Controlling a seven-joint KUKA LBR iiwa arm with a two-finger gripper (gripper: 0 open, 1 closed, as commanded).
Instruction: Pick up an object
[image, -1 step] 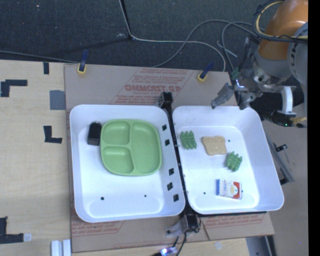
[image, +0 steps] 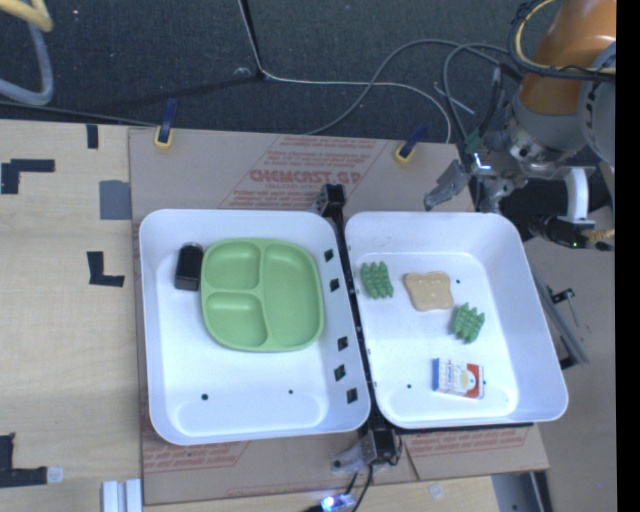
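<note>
1. Lowest in the frame, at the lower edge of the right bin (image: 520, 250), lies a small carton (image: 458, 379) in blue, white and red. It sits close to the bin's lower rim; its printing is too small to read.
2. Above it, three more items spread across the right bin — a ridged green piece (image: 467, 322) near the right wall, a tan slice of toast (image: 429, 290) at centre, and a second ridged green piece (image: 376, 280) just beside the left wall. All four lie apart from one another, with bare white floor between them.
3. The left bin (image: 160, 330) holds a green divided plate (image: 263, 295) with a black block (image: 188, 267) touching its left edge. The bin's lower part is bare.
4. The two bins meet along a dark seam at mid-frame.
5. The gripper (image: 462, 186) hangs outside the right bin, above its upper rim at upper right. Its fingers appear spread apart, and nothing is between them.
6. Red print on the cardboard sheet (image: 290, 170) beneath the bins is partly legible — it seems to read "CHEMCAST GP".
</note>
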